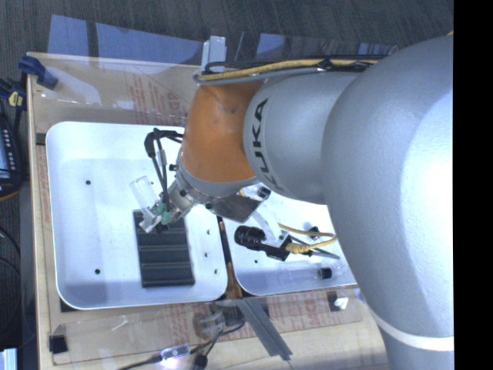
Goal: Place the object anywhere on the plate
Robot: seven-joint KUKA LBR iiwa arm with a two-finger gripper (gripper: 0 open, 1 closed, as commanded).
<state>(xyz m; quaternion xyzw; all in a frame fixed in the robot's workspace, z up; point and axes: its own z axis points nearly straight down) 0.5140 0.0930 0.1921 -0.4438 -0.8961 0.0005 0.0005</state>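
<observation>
Gripper: the gripper [163, 216] is low in the left bin [77, 206], at the upper edge of a dark ridged slab [166, 262]. I cannot tell whether it is wide, narrow or carrying anything; its tip is small and crowded with cables.
Plate: no ordinary plate is to be seen, so I judge the dark ridged slab to be the target. It lies flat in the lower middle of the left bin.
Object: unclear which thing is meant. A small clear piece [142, 186] sits just up and left of the gripper, in the same bin and off the slab. It looks the likeliest candidate.
Other candidate: a clear tube [306, 274] with a dark end lies in the right bin [258, 282], well apart from the slab.
Doing it well: if something is held, come down over the slab's middle rather than its edge and let go low, because the ridges could tip or roll a light piece. If nothing is held, the clear piece must be gripped first.
Risk: a clear, small thing is easily missed or nudged aside.
Writing on arm: "UKA" reads on the grey arm [370, 145], beside the orange band [216, 145].
Other print: reddish lettering on the clear sheet [139, 91] above the bins is too faint to read.
</observation>
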